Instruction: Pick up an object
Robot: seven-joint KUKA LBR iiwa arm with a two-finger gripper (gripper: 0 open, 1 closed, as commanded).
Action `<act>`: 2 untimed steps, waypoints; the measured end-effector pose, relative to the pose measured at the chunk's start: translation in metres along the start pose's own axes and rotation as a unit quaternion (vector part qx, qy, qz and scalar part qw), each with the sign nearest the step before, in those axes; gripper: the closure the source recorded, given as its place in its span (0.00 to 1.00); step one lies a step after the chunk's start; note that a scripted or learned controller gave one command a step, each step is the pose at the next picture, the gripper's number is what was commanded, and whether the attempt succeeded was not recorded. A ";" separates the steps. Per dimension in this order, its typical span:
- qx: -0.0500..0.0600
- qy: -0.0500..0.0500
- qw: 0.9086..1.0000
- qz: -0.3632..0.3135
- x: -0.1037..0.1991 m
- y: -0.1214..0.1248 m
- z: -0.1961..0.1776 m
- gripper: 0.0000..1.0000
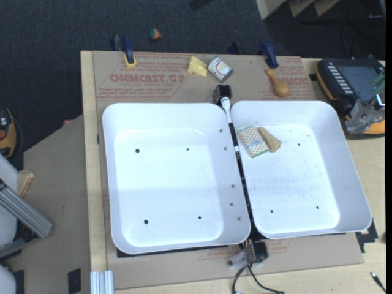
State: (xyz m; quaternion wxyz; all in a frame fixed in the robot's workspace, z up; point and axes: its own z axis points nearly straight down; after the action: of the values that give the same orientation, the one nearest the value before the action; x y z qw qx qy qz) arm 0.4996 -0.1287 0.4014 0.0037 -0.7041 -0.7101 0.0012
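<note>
A worktop (92, 164) carries two shallow white bins side by side, seen from above at a slant. The left bin (119, 182) shows bare white floor with a few dark dots. Beyond the bins, at twelve o'clock, loose pieces lie on the brown board (153, 78): a yellow wedge (197, 66), a small white block (220, 68) touching it, and a tan pear-shaped piece (279, 84) further right, all out of the picking area. In the right bin (343, 182), at about ten o'clock near the shared wall, lie the likely targets: a patterned rectangular pad (252, 141) with a tan cone-like piece (270, 139) touching its right edge. Sitting so close, they would probably crowd a grasp. The tool's state cannot be told.
</note>
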 end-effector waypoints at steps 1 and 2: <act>-0.006 -0.005 1.000 0.008 -0.076 -0.022 -0.025 1.00; 0.005 0.002 1.000 0.002 -0.010 -0.021 0.167 1.00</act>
State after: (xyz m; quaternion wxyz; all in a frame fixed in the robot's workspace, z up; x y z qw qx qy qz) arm 0.4772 -0.1384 0.2349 0.0082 -0.7058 -0.7083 0.0034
